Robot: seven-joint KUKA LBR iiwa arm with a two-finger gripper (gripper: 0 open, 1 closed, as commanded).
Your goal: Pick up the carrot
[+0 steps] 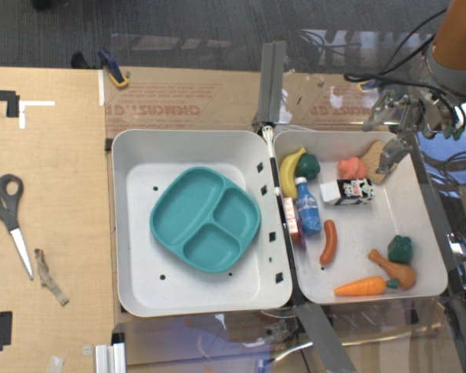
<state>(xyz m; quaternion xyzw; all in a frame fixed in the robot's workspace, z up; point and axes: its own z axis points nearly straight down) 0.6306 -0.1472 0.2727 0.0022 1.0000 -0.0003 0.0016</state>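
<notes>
The carrot (363, 287) lay at the near edge of the right bin (427, 208), beside a drumstick (394, 270). The gripper (391, 152) hung over the bin's far right corner, well apart from the carrot; whether it was open or closed could not be determined. The arm (455, 29) was cut off at the frame's upper right. A teal divided plate (206, 219) sat in the left bin (132, 208).

Two white bins (124, 231). One teal plate (206, 220), one carrot (361, 287), one banana (290, 166), one bottle (307, 206), one sausage (328, 243), one drumstick (392, 269), one pair of scissors (9, 216).
</notes>
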